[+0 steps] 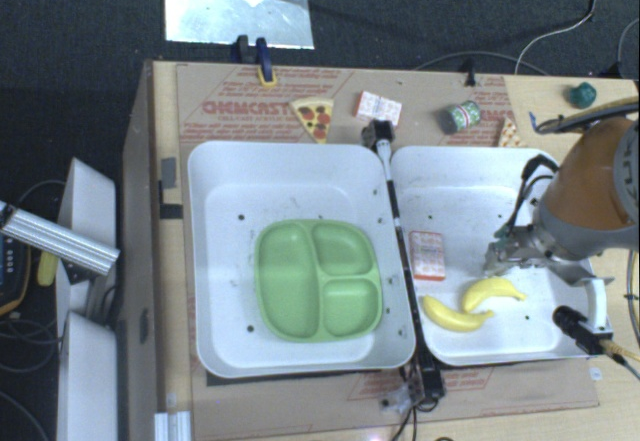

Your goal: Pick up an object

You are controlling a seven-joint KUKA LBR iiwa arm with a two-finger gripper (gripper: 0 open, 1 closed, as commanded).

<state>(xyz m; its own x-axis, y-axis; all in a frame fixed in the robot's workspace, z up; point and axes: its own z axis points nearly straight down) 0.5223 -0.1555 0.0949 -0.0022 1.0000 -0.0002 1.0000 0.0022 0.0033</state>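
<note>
While the arm (pixel 598 191) reaches in over the right bin (pixel 455 174), its grey and orange wrist bends down toward the bin floor. The gripper (pixel 503 254) sits low, just above the two bananas (pixel 470 304), and it looks very near the top one. You cannot tell if it is open or shut, and no thing shows between its tips.

Two yellow bananas lie in the right bin, one partly over the other. One small card (pixel 428 255) with red print lies in the same bin, to the left of the bananas. One green plate (pixel 318 279) with three parts sits in the left bin (pixel 230 189), left of the bananas.

On the desk (pixel 240 99) behind the bins, far from the bananas, lie one toy pizza slice (pixel 314 117), one small packet (pixel 378 108) and one little can (pixel 462 116).
</note>
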